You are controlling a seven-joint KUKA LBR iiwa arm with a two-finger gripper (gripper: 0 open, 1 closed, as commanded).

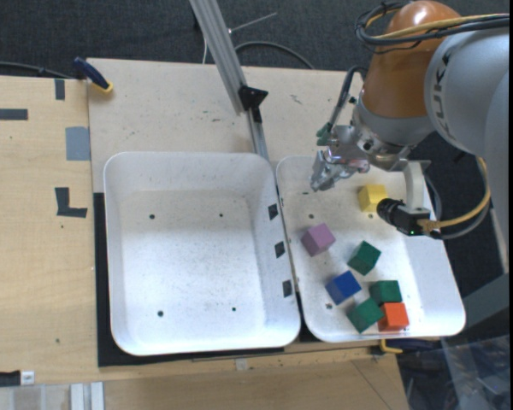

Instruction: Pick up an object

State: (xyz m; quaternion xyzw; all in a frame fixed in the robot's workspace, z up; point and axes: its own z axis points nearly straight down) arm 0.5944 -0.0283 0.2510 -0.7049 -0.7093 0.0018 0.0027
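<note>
Reaching in from the right, gripper (pixel 327 176) poised low over right bin's (pixel 436 272) far end; finger state unclear; purple block (pixel 318 238) lying apart, nearer.

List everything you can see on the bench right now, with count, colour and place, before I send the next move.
bins: 2, white, side by side; left bin, right bin
yellow block: 1, right bin, upper part
purple block: 1, right bin, near its left wall
green blocks: 3, right bin; one mid, two at the lower end
blue block: 1, right bin, lower middle
orange block: 1, right bin, lower end, beside the green ones
metal rail: 1, grey, slanting down to the gap between bins
clamp: 1, blue and yellow, bench top left
arm: 1, grey with orange band, from the right
gripper: 1, over right bin's upper end
</note>
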